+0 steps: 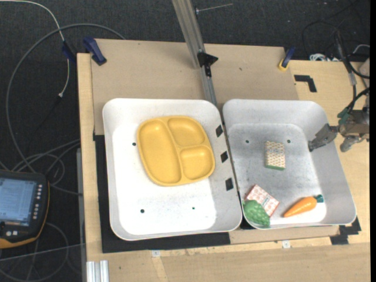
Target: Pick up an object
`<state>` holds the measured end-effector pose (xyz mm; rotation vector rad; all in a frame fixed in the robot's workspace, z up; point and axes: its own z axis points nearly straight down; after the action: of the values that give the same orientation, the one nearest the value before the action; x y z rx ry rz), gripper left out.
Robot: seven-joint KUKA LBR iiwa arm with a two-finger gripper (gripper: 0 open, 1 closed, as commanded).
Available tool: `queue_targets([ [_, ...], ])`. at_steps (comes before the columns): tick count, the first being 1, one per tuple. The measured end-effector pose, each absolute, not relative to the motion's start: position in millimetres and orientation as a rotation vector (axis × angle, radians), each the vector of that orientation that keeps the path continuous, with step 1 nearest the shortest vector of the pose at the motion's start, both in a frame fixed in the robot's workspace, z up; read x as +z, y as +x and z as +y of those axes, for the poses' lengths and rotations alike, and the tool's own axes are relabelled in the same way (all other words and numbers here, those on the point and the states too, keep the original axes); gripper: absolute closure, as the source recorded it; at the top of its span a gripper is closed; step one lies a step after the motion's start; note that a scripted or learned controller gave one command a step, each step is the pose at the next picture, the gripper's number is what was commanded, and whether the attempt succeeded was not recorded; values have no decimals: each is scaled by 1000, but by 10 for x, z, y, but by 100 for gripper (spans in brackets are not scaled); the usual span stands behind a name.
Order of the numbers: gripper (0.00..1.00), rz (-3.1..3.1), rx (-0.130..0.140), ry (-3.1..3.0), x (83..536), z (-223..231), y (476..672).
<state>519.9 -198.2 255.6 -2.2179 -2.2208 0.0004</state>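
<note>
1. The end effector (333, 138) was seen at the right edge of the view, over the right rim of the right bin (329, 175); its two dark fingers (320, 138) appeared to be spread apart, with nothing pinched between them, though that part of the view was small and dim.
2. A pale, speckled sponge-like block (275, 155) was found near the middle of the right bin, to the left of the end effector and apart from it.
3. An orange carrot (303, 206) was laid near that bin's front right corner.
4. A red-and-white packet (262, 198) was lying at the front left of the same bin, touching a green leafy item (256, 212).
5. A yellow divided plate (175, 150) was set in the left bin (164, 216).
6. Both bins were carried side by side on the counter (153, 63).
</note>
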Motion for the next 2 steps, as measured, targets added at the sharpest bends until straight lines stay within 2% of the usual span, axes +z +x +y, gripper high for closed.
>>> queue_targets([
  [1,0,-2221,0,-2218,2556,-1982,5200],
  [2,0,-2218,3,-2217,2131,-1986,5167],
])
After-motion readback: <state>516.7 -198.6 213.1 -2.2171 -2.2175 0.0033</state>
